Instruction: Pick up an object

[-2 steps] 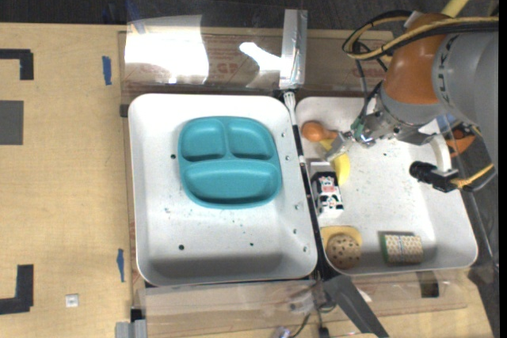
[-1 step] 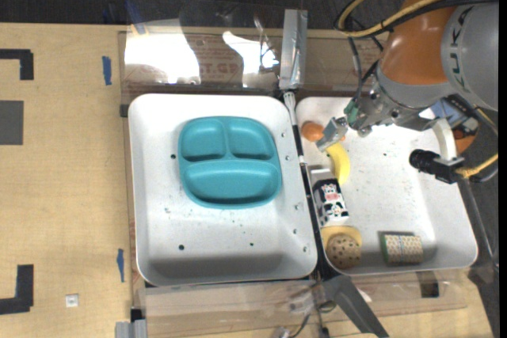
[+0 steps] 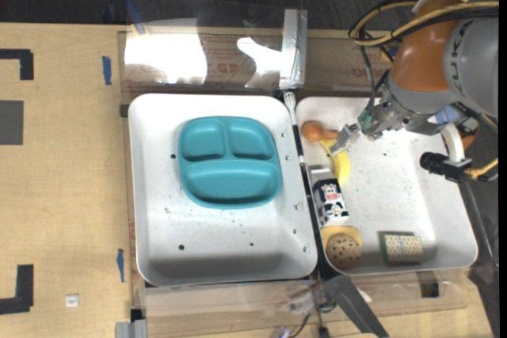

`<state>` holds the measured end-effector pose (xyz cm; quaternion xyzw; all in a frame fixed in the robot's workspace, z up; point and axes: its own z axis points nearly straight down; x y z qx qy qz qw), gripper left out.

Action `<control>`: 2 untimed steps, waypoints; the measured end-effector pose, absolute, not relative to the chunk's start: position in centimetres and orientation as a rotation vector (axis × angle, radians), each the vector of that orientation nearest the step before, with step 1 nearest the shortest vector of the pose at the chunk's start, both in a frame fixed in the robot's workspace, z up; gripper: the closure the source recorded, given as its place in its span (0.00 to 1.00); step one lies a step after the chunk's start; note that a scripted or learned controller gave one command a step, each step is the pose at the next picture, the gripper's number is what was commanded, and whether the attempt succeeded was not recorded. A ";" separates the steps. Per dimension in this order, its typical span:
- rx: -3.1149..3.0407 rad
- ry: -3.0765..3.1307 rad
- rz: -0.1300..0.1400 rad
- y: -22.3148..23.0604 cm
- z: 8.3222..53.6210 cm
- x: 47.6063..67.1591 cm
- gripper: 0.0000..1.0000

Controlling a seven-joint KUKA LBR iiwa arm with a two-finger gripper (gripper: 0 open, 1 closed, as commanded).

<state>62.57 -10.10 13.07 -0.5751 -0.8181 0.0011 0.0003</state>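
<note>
The claw [image 3: 346, 140] hangs right of center over a banana [image 3: 341, 165]; its grip cannot be told. A teal plate [image 3: 230, 161] lies left.

The wooden bench [image 3: 63, 170] bears 2 white bins, left [image 3: 150, 249] and right [image 3: 444, 249], side by side.

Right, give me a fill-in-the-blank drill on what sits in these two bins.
1. The teal divided plate lies in the ____ bin.
2. The gripper hovers over the ____ bin, near the orange object.
3. The cookie lies beside the ____-patterned carton.

Missing words: left; right; cow
</note>
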 end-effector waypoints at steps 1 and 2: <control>-1.394 -2.821 -0.004 -10.0 8.7 61.5 0.00; -1.399 -2.827 -0.011 -10.0 10.0 61.8 1.00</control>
